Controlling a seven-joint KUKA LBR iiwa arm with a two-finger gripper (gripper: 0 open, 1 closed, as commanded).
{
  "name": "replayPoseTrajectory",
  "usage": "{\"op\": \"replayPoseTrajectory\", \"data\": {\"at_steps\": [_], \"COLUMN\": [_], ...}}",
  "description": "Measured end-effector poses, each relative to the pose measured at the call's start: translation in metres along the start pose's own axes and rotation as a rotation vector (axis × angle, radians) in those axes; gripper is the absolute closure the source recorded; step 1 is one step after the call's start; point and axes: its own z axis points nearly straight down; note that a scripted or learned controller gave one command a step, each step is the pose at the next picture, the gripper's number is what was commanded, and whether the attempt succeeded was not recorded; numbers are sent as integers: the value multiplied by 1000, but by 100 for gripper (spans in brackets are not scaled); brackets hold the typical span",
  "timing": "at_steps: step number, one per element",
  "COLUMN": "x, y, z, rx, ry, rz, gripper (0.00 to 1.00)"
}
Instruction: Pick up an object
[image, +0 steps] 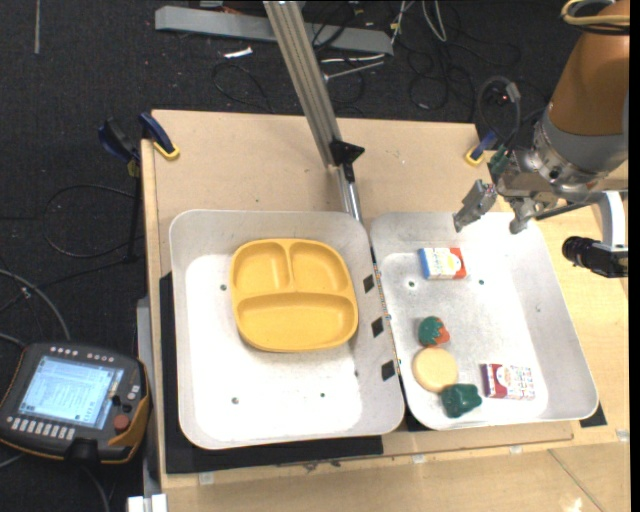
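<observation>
Two white bins sit side by side on the bench. The left bin (200, 300) holds one thing, a yellow plate (294, 295) with three sections. The right bin (540, 300) holds five small things. One blue and white box (441, 263) lies near the far end. One red and green toy (432, 331) sits in the middle, and one round tan cookie (435, 369) lies just beside it. One dark green toy (461, 400) touches the cookie's near edge. One small red and white packet (508, 381) lies to the right of them. The gripper (496, 212) hangs over the far end of the right bin, above the box. Its two fingers are spread apart, and nothing is between them. One grey screen pad (70, 398) lies on the floor to the left.
</observation>
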Motion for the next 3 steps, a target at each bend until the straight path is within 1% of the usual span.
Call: {"op": "replayPoseTrajectory", "data": {"at_steps": [1,2,3], "x": [0,10,13], "y": [0,-3,-13], "z": [0,58,113], "rx": [0,6,6], "ry": [0,1,1], "rz": [0,0,3], "gripper": [0,0,0]}}
